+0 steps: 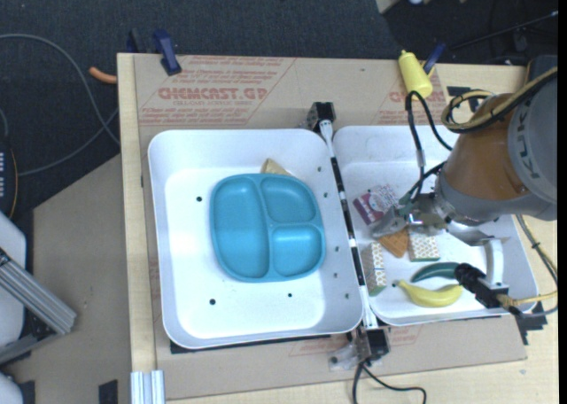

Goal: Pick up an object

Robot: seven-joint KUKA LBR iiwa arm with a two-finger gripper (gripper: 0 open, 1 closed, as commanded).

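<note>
The pincer point(409, 216) sits low in the right bin point(381, 141), right of the frame's centre, at the end of the grey arm point(496, 172) that comes in from the right; whether it is wide or narrow I cannot tell, since the wrist hides its tips and nothing is plainly seen between them. Just below it lies a loose heap: a small packet with red print point(376, 203), an orange-brown piece point(396, 244) and a checked card point(423, 246), all touching or overlapping. A yellow banana point(431, 294) with a green thing point(432, 273) beside it lies lower in the same bin, apart from the heap. The blue divided plate point(266, 225) lies in the left bin point(177, 163), mid-frame. To do this step well, I judge it should settle on one item, close squarely on it, then lift straight up so the neighbours are not dragged along.
</note>
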